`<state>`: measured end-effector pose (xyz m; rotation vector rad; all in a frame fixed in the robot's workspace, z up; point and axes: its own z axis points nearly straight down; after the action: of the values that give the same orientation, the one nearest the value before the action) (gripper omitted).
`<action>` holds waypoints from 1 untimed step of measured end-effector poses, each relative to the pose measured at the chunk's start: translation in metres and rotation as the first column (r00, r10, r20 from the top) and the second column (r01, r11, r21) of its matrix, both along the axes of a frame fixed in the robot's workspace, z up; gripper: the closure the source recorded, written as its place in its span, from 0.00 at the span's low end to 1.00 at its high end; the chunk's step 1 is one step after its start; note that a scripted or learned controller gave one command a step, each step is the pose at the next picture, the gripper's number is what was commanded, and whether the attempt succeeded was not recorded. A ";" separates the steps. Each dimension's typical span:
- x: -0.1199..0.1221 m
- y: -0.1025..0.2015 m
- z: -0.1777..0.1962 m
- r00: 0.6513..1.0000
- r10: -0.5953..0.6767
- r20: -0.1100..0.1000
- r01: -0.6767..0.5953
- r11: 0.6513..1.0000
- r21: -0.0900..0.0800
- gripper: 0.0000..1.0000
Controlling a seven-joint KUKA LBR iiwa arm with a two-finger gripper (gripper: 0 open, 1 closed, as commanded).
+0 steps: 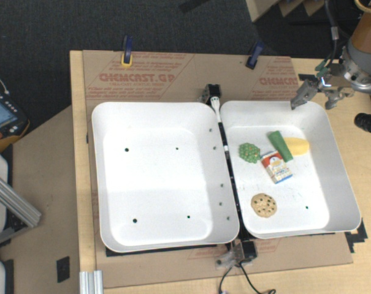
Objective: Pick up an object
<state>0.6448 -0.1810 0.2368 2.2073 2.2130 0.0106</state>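
The gripper is seen at about two o'clock in the camera view, hovering over the far right corner of the right bin. Its two fingers are spread apart, and nothing is gripped between them.

Inside the right bin, five objects are gathered near its middle. A green block is laid at a slant, touching a yellow piece at its three o'clock side. A small red and white box is found just below, at six o'clock from the block. A bumpy green ball is placed at nine o'clock from the box. A cookie lies apart, toward six o'clock.

The left bin is set beside it at nine o'clock.
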 end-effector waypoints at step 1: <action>-0.104 -0.038 -0.094 0.999 -0.011 -0.031 0.011 1.000 0.009 0.00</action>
<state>0.5404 -0.2193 0.1430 2.2394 2.2208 -0.0137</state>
